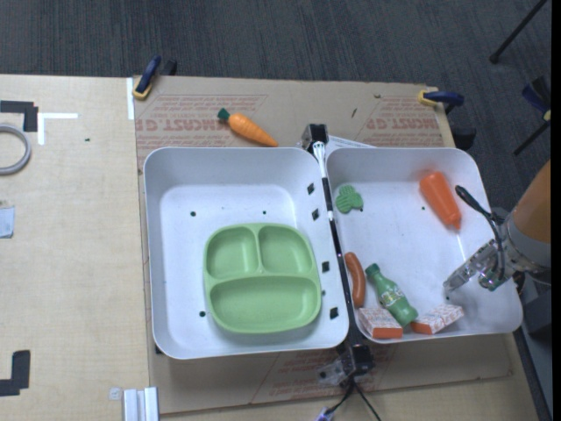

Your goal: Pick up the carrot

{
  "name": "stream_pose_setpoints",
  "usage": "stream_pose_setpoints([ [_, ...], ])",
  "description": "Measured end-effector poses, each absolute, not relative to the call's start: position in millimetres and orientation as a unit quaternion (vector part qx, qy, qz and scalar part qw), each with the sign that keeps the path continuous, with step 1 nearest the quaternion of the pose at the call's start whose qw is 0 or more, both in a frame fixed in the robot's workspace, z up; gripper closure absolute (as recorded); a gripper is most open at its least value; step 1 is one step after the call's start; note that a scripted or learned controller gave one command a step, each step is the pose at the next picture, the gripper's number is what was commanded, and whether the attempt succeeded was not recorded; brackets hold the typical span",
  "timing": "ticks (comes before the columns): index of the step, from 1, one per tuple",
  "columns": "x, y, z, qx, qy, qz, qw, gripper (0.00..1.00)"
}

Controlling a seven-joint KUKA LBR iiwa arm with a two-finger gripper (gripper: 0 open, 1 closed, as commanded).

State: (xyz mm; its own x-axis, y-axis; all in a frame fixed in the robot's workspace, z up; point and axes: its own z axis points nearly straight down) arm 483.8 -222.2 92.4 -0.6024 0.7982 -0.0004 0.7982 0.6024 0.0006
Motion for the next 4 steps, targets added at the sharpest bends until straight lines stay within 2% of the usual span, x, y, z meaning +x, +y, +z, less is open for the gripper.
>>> stream_pose_setpoints([
  [1, 478.2, -135.1, 92.4, 0.353, 0.936, 0.0003, 0.000, 1.00],
  [2, 478.7, -199.5, 177.9, 0.333, 0.943, -0.0001, 0.002, 1.00],
  [3, 478.7, -199.5, 177.9, 0.333, 0.943, 0.0000, 0.002, 0.00],
  [4, 479.3, -207.0, 209.5, 0.060, 0.998, -0.0006, 0.003, 0.00],
])
